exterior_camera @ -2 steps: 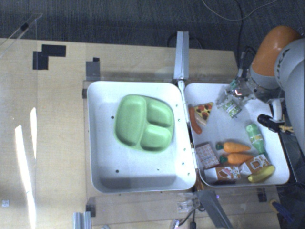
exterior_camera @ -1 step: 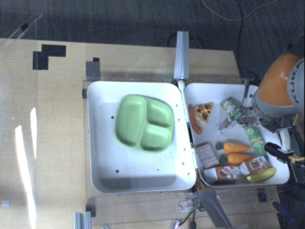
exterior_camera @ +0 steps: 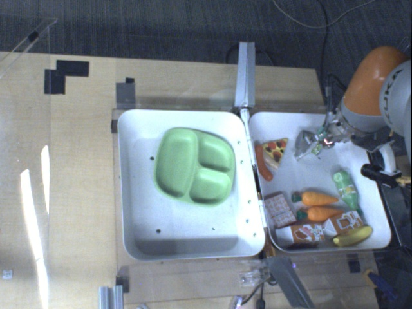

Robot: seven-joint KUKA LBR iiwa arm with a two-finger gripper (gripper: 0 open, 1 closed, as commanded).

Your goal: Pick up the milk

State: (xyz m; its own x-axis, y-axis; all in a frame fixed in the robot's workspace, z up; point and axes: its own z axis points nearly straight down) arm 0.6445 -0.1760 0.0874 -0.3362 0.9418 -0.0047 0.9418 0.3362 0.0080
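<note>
— What lies at the near edge of the right bin (exterior_camera: 383,240)?
— The milk (exterior_camera: 342,223), a brown-and-white carton on its side, touching a banana (exterior_camera: 353,236); behind it 2 carrots (exterior_camera: 319,206), a waffle (exterior_camera: 279,210), a green bottle (exterior_camera: 346,188).
— Farther?
— A pizza slice (exterior_camera: 275,151), a sausage (exterior_camera: 262,163); the left bin (exterior_camera: 132,192) holds a green tray (exterior_camera: 194,165).
— The arm?
— Its gripper (exterior_camera: 310,143) hangs low at the far side, well apart from the milk; fingers too blurred to tell.

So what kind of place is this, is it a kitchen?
Probably not a kitchen, more likely a robot lab. A robot arm with a gripper reaches over two white bins on a bench, the food, like the banana, looks like toys, and a cable trails across carpet.
</note>
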